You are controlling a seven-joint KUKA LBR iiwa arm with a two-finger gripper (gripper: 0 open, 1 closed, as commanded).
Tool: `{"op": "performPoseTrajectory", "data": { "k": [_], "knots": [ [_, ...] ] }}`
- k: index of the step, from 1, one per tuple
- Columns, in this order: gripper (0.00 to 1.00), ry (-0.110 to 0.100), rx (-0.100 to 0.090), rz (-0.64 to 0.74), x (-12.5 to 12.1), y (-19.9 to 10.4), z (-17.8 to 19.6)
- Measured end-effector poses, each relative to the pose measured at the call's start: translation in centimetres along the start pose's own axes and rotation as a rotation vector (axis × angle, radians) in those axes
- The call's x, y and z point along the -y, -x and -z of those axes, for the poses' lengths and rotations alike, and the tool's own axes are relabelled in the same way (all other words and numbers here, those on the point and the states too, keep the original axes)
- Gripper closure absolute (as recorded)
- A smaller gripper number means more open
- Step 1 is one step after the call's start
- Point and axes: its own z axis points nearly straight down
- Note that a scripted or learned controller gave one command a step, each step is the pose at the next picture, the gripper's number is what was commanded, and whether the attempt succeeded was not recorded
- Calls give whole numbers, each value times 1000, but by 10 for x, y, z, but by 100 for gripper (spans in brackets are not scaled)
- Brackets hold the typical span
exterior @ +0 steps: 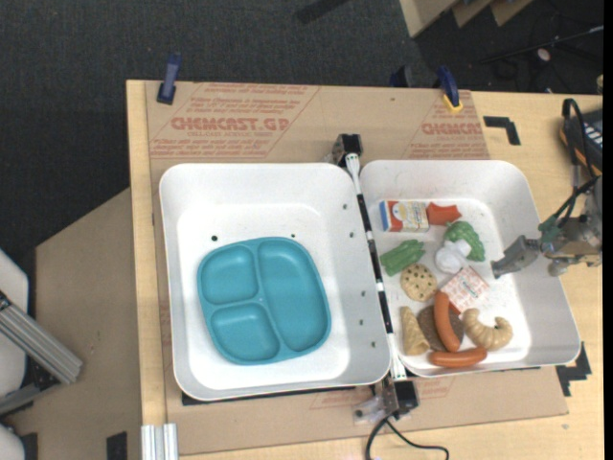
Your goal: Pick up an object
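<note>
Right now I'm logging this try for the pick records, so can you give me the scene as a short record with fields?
left bin: shallow white bin holding a teal three-compartment plastic plate
right bin: shallow white bin holding a heap of toy food
items seen: red-capped white carton, green toy vegetable, round speckled cookie, red sausage, tan croissant
claw: grey claw at the right bin's right side, beside the heap
held: nothing seen between the claw's tips
</note>
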Motion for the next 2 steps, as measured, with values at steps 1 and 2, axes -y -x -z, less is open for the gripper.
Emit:
{"op": "performPoseTrajectory", "data": {
  "k": [1, 2],
  "knots": [
    [0, -7, -4, 4, -32, -29, -105],
    [0, 6, 2, 0, -1, -51, -147]
  ]
}}
